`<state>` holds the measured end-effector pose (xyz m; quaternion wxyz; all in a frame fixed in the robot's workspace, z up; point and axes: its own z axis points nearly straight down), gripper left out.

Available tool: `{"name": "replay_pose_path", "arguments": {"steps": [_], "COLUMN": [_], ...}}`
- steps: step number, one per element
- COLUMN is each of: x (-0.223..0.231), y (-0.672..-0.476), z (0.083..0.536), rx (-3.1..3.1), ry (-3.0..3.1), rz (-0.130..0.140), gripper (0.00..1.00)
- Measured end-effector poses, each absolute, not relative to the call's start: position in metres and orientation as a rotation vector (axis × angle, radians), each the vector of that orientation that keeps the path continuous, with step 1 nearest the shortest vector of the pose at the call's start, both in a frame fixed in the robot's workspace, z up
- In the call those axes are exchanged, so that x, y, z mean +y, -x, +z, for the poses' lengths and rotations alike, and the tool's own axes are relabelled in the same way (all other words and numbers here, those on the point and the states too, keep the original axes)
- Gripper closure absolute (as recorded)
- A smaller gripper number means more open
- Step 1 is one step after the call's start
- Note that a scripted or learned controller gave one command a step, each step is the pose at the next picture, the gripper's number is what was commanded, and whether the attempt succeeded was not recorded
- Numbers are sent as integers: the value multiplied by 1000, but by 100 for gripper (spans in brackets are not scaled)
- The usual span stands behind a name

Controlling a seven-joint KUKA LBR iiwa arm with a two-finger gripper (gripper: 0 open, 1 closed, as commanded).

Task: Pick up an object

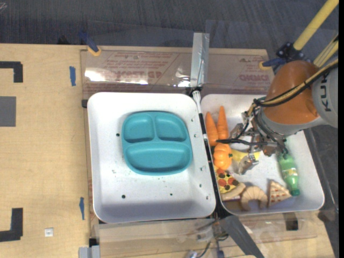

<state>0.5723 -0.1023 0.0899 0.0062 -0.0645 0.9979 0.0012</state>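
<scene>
My gripper (pixel 252 153) hangs low in the right bin (pixel 314 195) among toy food, by the small pumpkin (pixel 221 156). My wrist and cables hide it; its state is unclear.

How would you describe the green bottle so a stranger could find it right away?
Look in the right bin, the one crowded with toy food. Along its right wall lies the green bottle, just above a pizza slice. It is the only green item there.

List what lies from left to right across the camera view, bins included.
Left bin → teal divided plate → carrots → gripper → green bottle → right bin's far wall.
</scene>
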Motion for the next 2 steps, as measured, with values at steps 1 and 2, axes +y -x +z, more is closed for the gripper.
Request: {"name": "replay_pose_path", "arguments": {"steps": [1,2], "x": [-180,-178], "y": [-519,-584], "z": [90,89], "rx": [3129,3120], "ry": [-49,230], "rz": [-6,-4], "gripper": [0,0]}}
